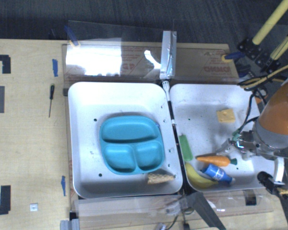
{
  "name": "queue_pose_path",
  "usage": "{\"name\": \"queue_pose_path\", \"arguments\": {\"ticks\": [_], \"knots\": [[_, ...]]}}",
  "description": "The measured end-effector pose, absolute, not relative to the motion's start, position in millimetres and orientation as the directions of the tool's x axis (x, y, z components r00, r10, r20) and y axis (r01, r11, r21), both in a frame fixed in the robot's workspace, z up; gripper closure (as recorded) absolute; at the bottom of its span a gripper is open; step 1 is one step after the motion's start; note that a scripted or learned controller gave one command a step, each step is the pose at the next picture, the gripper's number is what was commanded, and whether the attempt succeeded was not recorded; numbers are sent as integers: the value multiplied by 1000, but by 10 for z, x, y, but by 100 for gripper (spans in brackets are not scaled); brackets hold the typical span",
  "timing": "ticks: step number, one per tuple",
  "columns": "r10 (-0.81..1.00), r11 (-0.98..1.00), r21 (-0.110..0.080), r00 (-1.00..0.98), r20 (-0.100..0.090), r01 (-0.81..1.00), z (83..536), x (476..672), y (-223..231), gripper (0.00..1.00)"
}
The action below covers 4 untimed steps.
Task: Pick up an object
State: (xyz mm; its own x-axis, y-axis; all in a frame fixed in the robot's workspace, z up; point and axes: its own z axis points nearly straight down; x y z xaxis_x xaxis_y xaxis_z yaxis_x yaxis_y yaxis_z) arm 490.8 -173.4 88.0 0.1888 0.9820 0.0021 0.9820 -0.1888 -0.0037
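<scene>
While the arm (277, 123) leans over the right bin (201, 99), its claw (236, 144) hovers beside the carrot (213, 160), grip state unclear.

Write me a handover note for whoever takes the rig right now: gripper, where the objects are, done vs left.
Gripper: low in the right bin, at the right tip of the carrot. Nothing visibly held; finger state unreadable.
Right bin: carrot lying across the front, blue bottle and banana just in front of it, green stick along the left wall, yellow cracker-like piece toward the back.
Left bin: blue divided plate in the middle, a tan crumbly piece at its front edge.
Done: arm brought down among the right-bin objects.
Left: a confirmed grasp and lift.
</scene>
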Motion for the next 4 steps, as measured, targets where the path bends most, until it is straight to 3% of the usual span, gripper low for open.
{"name": "queue_pose_path", "arguments": {"ticks": [1, 2, 3, 4], "knots": [[1000, -29, 3, 29, 1, 1000, 1145, 5313, -1125, 0], [993, -122, 5, 122, 3, 993, 875, 5100, -1343, 0], [1000, 30, 4, -30, 1, 1000, 1858, 5212, -504, 0], [997, -76, -4, 76, 0, 997, 1374, 4875, -939, 0]]}}
